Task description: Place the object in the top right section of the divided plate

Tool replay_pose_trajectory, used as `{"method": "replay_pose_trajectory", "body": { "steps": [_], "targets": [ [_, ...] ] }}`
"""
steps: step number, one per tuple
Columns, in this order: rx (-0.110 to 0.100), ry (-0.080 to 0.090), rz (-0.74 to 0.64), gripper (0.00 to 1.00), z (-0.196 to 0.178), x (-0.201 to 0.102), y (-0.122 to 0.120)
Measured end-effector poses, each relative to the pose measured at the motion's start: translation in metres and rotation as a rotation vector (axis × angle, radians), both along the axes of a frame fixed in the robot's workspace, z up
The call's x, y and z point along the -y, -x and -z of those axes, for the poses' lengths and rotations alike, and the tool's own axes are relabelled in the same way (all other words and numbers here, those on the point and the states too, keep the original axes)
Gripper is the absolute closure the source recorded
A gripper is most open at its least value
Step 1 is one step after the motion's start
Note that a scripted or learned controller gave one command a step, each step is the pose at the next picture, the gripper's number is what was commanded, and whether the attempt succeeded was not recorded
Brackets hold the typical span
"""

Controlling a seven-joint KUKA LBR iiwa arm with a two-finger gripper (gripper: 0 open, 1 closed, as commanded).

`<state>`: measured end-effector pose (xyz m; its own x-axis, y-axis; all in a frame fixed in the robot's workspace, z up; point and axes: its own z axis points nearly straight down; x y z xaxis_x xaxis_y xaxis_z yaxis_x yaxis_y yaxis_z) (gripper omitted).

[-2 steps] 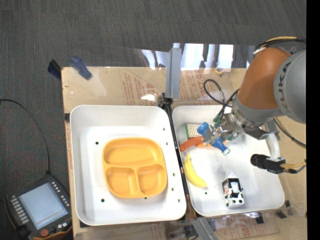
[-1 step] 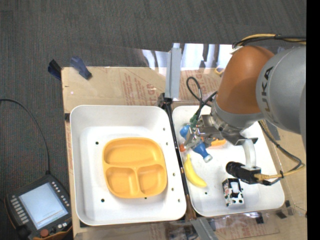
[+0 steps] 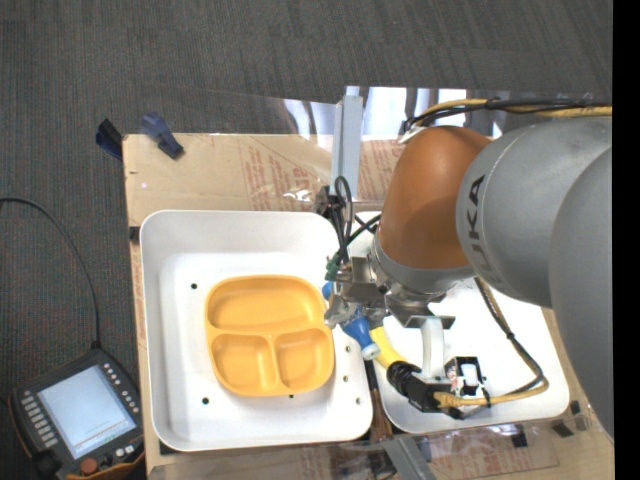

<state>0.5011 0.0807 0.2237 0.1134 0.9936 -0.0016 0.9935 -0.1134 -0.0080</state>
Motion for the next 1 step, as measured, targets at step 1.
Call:
{"method": "replay_pose_trajectory", "body": {
  "steps": [1],
  "targets": [
    [0.002, 0.000, -0.084, 1.00, -0.0220, -0.1005, 0.0105]
  ]
}}
